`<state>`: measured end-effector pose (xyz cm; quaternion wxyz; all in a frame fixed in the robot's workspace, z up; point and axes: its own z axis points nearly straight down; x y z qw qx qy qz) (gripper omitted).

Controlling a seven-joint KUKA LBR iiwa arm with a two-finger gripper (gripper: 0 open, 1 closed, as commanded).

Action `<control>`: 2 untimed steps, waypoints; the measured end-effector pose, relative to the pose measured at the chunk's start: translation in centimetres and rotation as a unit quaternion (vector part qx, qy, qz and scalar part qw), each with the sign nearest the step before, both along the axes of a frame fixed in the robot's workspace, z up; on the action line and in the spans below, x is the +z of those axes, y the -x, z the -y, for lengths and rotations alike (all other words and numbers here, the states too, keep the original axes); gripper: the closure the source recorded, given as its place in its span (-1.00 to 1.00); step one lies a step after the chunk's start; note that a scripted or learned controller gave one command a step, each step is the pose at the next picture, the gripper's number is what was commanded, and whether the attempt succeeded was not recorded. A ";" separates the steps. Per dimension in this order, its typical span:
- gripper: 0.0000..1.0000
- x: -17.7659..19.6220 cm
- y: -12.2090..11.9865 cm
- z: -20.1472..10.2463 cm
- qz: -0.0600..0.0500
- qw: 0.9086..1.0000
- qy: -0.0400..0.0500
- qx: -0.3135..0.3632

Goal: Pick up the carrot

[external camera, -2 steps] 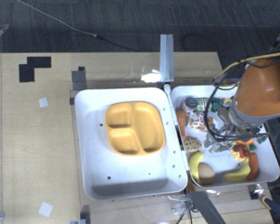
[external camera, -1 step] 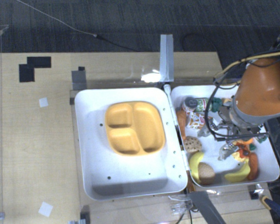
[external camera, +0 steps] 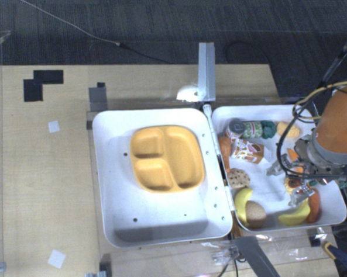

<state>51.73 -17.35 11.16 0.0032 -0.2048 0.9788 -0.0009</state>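
The gripper (external camera: pixel 298 186) hangs low in the right bin (external camera: pixel 265 109), near its right wall, and whether it grips anything I can't tell from here. The carrot (external camera: pixel 315 205) looks to be the orange-red piece just below and right of it, long axis running roughly up-down, beside a banana (external camera: pixel 294 215). Farther left lie a cookie (external camera: pixel 238 176) and the yellow tray (external camera: pixel 165 158).

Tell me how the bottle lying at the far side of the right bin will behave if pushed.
The bottle lies on its side, so it probably rolls rather than slides. It looks like smooth plastic, likely light and slippery. The packet just in front may block it.
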 end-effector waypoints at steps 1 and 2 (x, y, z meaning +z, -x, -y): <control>-1.00 -2.3 -2.9 -0.2 0.003 1.000 0.000 -0.018; 1.00 -0.9 -3.3 -0.3 0.009 1.000 0.001 -0.016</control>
